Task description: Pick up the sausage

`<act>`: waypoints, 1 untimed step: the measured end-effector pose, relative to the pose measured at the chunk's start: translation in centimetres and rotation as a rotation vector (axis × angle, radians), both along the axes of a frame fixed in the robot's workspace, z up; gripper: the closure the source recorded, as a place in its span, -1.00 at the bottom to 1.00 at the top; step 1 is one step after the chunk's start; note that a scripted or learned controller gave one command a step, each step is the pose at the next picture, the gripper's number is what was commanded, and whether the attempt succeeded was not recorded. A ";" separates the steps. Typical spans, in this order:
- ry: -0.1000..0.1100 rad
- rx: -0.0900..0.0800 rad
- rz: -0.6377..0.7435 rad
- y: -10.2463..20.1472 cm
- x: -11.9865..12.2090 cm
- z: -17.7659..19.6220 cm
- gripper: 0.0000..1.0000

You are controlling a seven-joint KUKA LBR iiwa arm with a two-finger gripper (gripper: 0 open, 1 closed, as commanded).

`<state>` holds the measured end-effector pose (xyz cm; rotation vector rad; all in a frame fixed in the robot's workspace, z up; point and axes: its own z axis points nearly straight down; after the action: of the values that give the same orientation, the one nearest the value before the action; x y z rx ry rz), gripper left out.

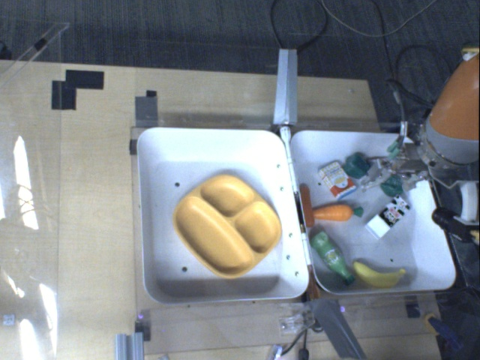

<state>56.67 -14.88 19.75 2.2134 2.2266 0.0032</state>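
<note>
Robot arm (457, 118) hangs over the right bin (442, 276) of toy food

The pincer (396, 168) sits low among the clutter; how far open it is, or whether it grips anything, cannot be told. The reddish-brown sausage (305, 204) lies well to the pincer's left, against the bin's wall. A carrot (334, 214) lies between them, a banana (379, 274) nearer the camera than the pincer, and a yellow dish (227, 223) far left.

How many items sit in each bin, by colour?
Yellow: 2, the divided tray in the left bin and the banana
Orange: 1, carrot
Green: 1, bottle
Red-brown: 1, sausage
Teal: 1, toy
White cartons: 2
Total: 8
</note>
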 end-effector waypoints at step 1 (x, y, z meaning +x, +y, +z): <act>-0.002 0.000 -0.215 6.2 2.9 -10.3 -1.00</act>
<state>59.57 -8.70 9.45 2.4383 1.9749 0.0058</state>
